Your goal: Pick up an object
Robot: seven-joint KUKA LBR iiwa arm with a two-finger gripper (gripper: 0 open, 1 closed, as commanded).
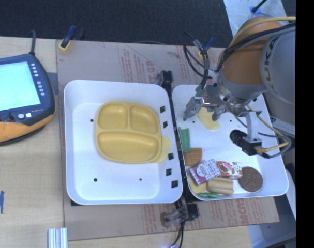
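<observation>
While the end effector point(204, 110) hovers, its state unclear, a pale yellow piece point(207, 121) lies beneath at the right bin's point(279, 189) twelve o'clock; the surface point(27, 180) is light wood.

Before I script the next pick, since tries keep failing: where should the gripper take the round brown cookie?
Probably across its rim, coming straight down: the round brown cookie lies flat near the right bin's front corner, with bare floor on its far side.

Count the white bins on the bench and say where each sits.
2. The left bin holds a yellow divided tray; the right bin sits beside it, under the arm, holding small items.
</observation>
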